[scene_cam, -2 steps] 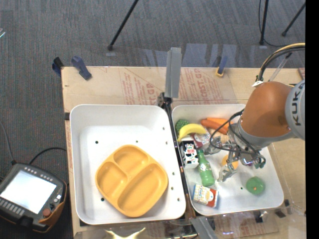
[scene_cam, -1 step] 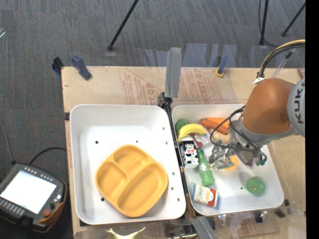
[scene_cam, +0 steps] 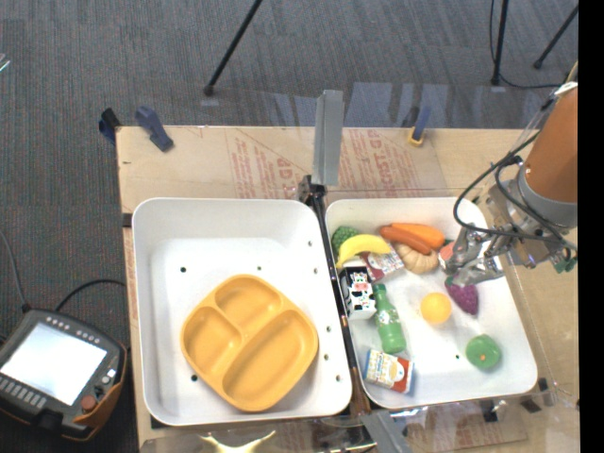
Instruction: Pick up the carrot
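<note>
Counter with two shallow white bins side by side. The left bin holds one yellow divided tray. The right bin holds nine small items: one carrot, one banana, one dark green vegetable, one tan piece just below the carrot, one cow-print carton, one green bottle, one juice box, one yellow ball, one green apple, plus one bunch of purple grapes, making ten in all.

The carrot lies orange and untouched at the bin's far edge, between the banana and the hand. The hand hangs low over the grapes, to the right of the carrot and apart from it; whether its jaws stand apart or together cannot be told from this slant.

Step in hand, as judged: the approach, with no grasp made. The next move calls for shifting left and toward the far wall, then descending across the carrot's narrow width, clear of the tan piece touching it.
</note>
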`<action>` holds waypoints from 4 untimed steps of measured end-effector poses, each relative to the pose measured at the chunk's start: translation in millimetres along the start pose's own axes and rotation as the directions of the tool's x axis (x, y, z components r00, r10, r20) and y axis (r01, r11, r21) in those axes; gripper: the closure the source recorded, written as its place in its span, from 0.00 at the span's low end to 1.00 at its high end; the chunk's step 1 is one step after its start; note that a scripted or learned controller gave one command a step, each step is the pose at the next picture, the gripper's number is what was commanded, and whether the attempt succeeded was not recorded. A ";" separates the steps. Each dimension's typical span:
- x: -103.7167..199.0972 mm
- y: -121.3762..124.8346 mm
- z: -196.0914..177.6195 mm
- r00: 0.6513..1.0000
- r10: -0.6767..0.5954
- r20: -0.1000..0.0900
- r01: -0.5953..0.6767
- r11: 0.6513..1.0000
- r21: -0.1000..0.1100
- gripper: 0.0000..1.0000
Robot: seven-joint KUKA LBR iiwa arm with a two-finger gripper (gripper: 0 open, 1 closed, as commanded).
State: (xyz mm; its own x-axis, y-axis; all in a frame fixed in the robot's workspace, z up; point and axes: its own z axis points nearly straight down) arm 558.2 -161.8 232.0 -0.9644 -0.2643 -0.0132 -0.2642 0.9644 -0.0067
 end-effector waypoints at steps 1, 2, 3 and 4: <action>17.1 -49.7 -79.7 0.996 0.087 -0.003 -0.087 0.996 0.000 1.00; 30.0 -6.9 -190.0 1.000 0.018 -0.001 -0.018 1.000 -0.001 1.00; 75.4 -10.4 -181.5 0.997 0.077 -0.011 -0.077 0.997 -0.005 1.00; 67.3 -34.3 -240.5 0.999 -0.031 -0.008 0.031 1.000 -0.005 1.00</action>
State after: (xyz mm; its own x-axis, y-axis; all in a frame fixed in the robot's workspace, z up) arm 498.9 -211.9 471.8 -0.9558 -0.2940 -0.0053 -0.2940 0.9558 -0.0016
